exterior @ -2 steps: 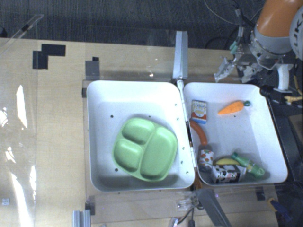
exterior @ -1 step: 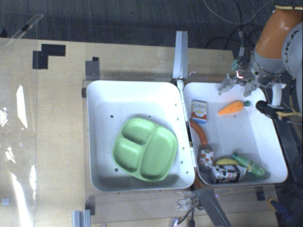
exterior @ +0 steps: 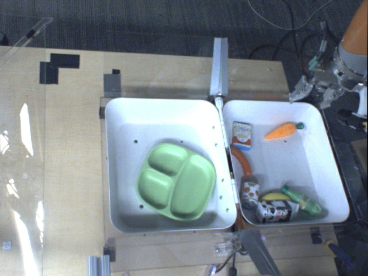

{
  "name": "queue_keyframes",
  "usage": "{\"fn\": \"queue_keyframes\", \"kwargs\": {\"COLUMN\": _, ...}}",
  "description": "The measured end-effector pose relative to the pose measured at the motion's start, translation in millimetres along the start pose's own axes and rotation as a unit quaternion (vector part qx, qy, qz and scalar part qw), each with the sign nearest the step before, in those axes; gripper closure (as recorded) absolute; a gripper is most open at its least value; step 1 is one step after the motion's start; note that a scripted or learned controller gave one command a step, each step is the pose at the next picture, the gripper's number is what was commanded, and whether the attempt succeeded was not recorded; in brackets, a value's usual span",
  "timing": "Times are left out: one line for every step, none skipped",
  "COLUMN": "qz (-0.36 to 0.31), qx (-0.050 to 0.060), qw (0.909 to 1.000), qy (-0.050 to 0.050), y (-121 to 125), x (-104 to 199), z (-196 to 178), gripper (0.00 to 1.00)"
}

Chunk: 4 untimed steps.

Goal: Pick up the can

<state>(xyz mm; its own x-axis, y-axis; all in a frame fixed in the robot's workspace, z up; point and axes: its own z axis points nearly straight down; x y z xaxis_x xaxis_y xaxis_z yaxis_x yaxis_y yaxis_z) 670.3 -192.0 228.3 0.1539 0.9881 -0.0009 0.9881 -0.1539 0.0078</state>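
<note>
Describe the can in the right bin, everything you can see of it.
The can is small, with a label that is white at the top, orange-red in the middle and blue at the bottom; the print is too small to read. It sits near the right bin's left wall, in the far part. Whether it stands or lies I cannot tell. A sausage starts just below it; contact is unclear. The carrot lies apart to its right.

Both white bins point(exterior: 123, 154) look like smooth, slightly glossy plastic. The green divided plate point(exterior: 177, 181) in the left bin is matt plastic. The bench point(exterior: 52, 154) is pale wood grain with soft reflections. A brushed metal bar point(exterior: 219, 68) rises on the far side between the bins.
</note>
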Motion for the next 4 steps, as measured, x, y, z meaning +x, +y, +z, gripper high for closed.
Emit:
{"fn": "queue_keyframes", "kwargs": {"qz": 0.001, "qx": 0.002, "qw": 1.0, "qy": 0.001, "y": -10.0, "x": 9.4, "z": 98.6, "gripper": 0.0}}
{"fn": "queue_keyframes", "kwargs": {"qz": -0.043, "qx": -0.001, "qw": 0.9991, "qy": 0.0, "y": -94.7, "x": -12.2, "z": 138.9, "gripper": 0.0}}
{"fn": "queue_keyframes", "kwargs": {"qz": -0.044, "qx": -0.005, "qw": 0.999, "qy": 0.001, "y": -91.7, "x": -10.1, "z": 126.3, "gripper": 1.0}}
{"fn": "queue_keyframes", "kwargs": {"qz": -0.044, "qx": -0.005, "qw": 0.999, "qy": 0.001, "y": -91.7, "x": -10.2, "z": 126.3, "gripper": 0.0}}
